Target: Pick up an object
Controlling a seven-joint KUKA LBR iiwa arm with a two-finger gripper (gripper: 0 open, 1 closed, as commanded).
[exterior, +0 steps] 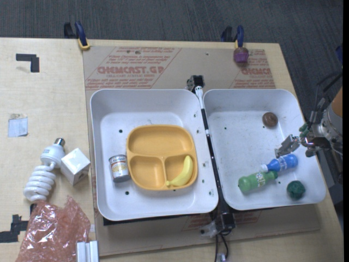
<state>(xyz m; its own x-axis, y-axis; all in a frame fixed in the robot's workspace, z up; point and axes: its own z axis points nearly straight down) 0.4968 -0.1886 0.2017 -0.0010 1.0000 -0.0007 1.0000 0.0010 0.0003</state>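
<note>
Hand [287, 144] open, holding nothing, above blue bottle [283, 163] near right edge of right bin [248, 100].

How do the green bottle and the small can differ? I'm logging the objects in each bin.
The green bottle lies on its side in the right bin; the small can stands upright in the left bin. The bottle is long and green with a white neck; the can is short, silvery, with a label. The bottle lies beside a blue bottle; the can stands against the yellow tray. Both are roughly cylindrical containers.
</note>
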